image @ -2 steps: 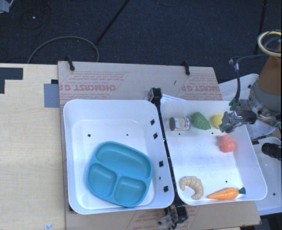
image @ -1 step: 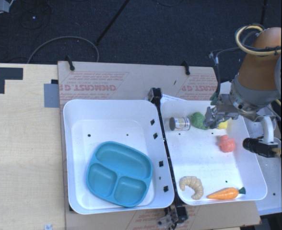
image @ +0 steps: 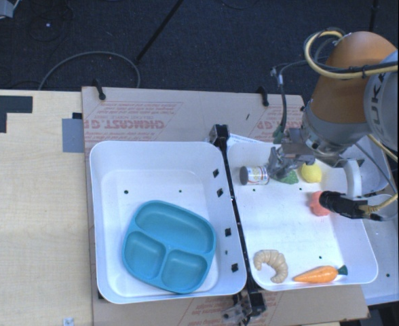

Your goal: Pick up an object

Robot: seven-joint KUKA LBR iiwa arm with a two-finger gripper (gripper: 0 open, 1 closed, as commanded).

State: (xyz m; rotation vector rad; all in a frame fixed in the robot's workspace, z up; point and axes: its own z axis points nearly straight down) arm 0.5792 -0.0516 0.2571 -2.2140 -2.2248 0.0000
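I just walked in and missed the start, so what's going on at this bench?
A grey and orange robot arm reaches in from the right, its claw low over the back of the right bin, beside a small can lying on its side, a green item and a yellow fruit. A shrimp and a carrot lie near the front. The left bin holds a blue divided plate.

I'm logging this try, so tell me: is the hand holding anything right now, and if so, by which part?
It cannot be told. The hand is low in the right white bin, beside the small lying can and a green item, but nothing shows between its fingers.
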